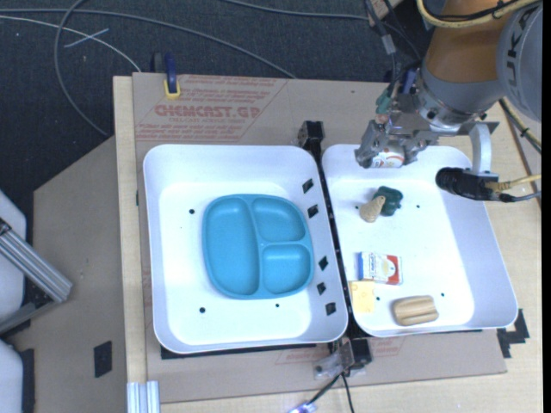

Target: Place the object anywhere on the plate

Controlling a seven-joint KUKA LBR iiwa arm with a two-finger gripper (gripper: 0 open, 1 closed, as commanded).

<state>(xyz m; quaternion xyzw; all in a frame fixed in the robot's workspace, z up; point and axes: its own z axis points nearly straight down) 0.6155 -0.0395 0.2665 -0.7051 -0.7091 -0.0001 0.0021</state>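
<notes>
Object unchosen: several candidates lie in the right bin (482, 231), none yet on the plate (257, 245).

Taking the blue, three-compartment plate as landmark, it sits in the left bin (164, 231) while every loose item lies to its right: a small green-and-tan piece (381, 203), a red-and-white card packet (380, 268), a yellow tile (362, 297) and a tan block (415, 310). The tool (392, 149) hangs over the far edge of that right bin, further from the plate than any item (whether it is wide or narrow I cannot tell; something pale shows beneath it, unclear). Risks, as I judge them: a flat packet or tile slipping from a pinch, or a carried item snagging on the divider between bins.
</notes>
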